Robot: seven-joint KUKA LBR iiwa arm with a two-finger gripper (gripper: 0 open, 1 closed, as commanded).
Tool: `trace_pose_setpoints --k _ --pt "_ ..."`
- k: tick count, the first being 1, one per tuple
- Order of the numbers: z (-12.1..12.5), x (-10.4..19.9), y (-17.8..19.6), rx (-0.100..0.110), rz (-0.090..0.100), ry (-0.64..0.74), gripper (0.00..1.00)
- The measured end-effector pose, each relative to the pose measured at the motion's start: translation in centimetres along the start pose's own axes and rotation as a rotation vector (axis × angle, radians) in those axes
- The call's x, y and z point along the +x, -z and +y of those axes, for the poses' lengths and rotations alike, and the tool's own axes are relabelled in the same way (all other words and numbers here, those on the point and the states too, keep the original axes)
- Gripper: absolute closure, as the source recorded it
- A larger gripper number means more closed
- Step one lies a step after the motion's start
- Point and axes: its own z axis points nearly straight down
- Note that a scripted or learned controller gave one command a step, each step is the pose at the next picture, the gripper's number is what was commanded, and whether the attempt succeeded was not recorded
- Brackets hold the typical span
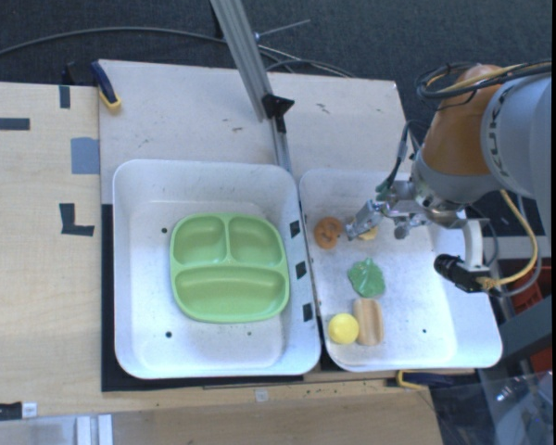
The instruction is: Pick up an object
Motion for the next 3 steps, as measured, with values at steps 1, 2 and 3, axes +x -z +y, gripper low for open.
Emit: trace_pose_setpoints --k 1,2,3 --pt "-0.2 0.9 -6.1 0.0 0.0 0.001 0.0" --pt "0.0 0.9 -4.7 -0.005 0.0 0.001 1.0" --pt "-0.2 0.4 0.9 -0.012 -0.001 -0.001 1.0"
